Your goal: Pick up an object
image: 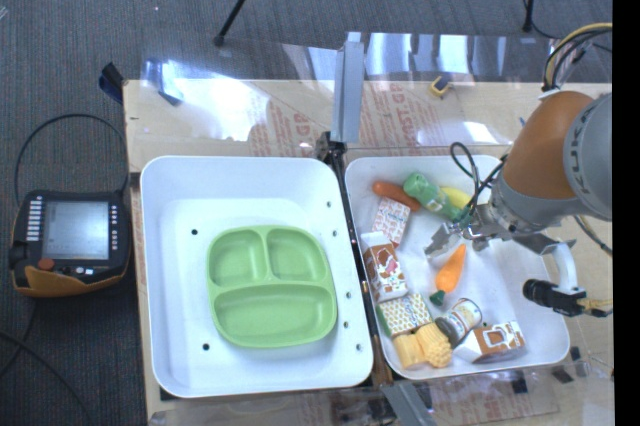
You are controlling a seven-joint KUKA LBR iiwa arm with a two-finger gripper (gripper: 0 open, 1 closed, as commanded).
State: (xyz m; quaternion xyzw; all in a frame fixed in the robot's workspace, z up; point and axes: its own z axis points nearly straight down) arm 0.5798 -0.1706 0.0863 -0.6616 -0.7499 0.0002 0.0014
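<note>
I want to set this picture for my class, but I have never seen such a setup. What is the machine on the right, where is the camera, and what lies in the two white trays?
The camera is fixed above a bench, looking down at a slant. On the right is a robot arm, grey with an orange band; its gripper reaches into the right bin. That bin holds toy food: two carrots, a green piece, small printed boxes, corn, a tin can and a small carton. The gripper is just above one carrot, with nothing visibly between its fingers. The left bin holds a green divided plate. The screen device on the floor at left is probably the arm's hand controller.
</note>
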